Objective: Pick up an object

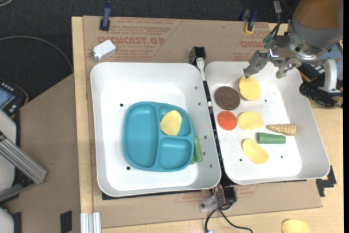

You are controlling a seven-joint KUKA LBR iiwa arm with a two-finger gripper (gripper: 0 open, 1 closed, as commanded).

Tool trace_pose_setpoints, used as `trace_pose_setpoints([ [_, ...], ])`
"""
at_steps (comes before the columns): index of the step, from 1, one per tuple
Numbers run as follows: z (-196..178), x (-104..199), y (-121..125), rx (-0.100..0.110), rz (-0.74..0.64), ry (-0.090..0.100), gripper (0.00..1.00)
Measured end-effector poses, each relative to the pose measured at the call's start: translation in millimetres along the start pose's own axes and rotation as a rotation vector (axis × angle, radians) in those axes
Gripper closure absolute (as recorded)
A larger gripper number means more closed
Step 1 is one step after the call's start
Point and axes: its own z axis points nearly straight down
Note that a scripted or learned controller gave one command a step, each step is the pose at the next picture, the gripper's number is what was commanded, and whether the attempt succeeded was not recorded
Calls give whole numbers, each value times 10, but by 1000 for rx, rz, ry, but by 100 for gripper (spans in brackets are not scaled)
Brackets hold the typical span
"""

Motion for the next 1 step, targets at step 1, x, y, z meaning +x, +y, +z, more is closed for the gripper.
trace_pose_setpoints([
  [1,-290,-1090,542,-11,6,-8,0],
])
